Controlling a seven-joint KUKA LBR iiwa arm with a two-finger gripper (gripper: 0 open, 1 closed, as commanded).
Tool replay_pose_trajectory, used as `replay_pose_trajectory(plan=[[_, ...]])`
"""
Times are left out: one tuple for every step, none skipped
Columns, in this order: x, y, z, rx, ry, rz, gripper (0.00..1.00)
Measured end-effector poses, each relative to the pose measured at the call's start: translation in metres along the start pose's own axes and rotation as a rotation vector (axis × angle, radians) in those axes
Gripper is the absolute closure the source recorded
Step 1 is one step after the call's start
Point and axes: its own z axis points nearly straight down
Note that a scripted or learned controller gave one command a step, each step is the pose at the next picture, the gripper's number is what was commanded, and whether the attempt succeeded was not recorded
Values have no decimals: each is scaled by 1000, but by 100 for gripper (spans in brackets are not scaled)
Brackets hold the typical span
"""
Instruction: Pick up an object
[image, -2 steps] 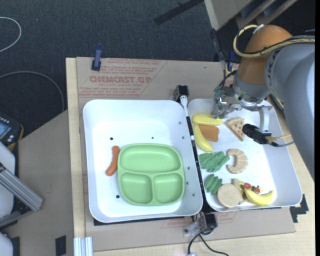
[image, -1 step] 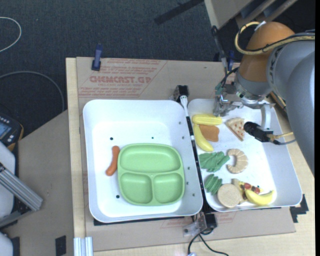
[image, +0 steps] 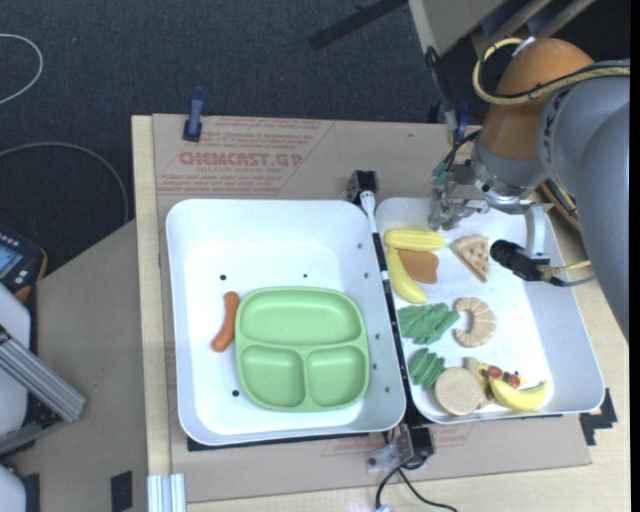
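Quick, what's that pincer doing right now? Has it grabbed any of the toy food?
Pincer: low over the far end of the right bin, near the yellow corn; nothing seen between its tips, and whether it is open or closed cannot be told.

This is a robotics lab set up for testing. A grey industrial arm (image: 590, 120) with an orange band reaches over a desk (image: 140, 300) topped with a printed cardboard sheet (image: 240, 155). Two white bins (image: 190, 300) sit side by side, holding a green toy tray (image: 298, 347) and plastic play food (image: 470, 320). Loose cables (image: 60, 150) trail across dark carpet (image: 100, 60), and an aluminium frame rail (image: 35, 380) stands nearby.
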Motion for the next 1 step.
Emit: replay_pose_trajectory(plan=[[4, -81, 44, 38, 12, 4, 100]])
